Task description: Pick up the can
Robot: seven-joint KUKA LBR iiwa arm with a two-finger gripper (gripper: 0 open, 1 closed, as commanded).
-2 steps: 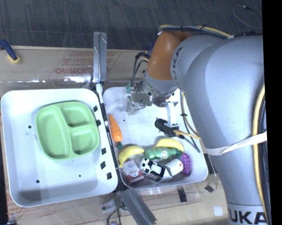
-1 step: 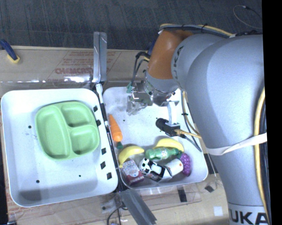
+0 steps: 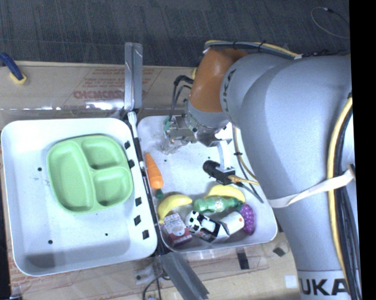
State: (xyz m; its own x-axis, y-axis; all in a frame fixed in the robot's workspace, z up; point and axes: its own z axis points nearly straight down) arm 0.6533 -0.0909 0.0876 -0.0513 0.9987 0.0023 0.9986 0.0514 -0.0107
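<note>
floor: dark grey carpet, cable at top right | table: brown board with red print, under two white bins | light: even, soft shadows

The arm is seen as a bulky, smooth-shelled body in light grey, rounded at its joints and glossy where light is caught. An orange band is wrapped around it just above the wrist, at about eleven o'clock of the grey mass. Black cables are looped beside the band, and a yellow cable is run along the casing at three o'clock. A pale strap is drawn across the lower shell. White letters "UKA" are printed on the base at five o'clock. The pincer is built of dark and metallic parts.
</note>
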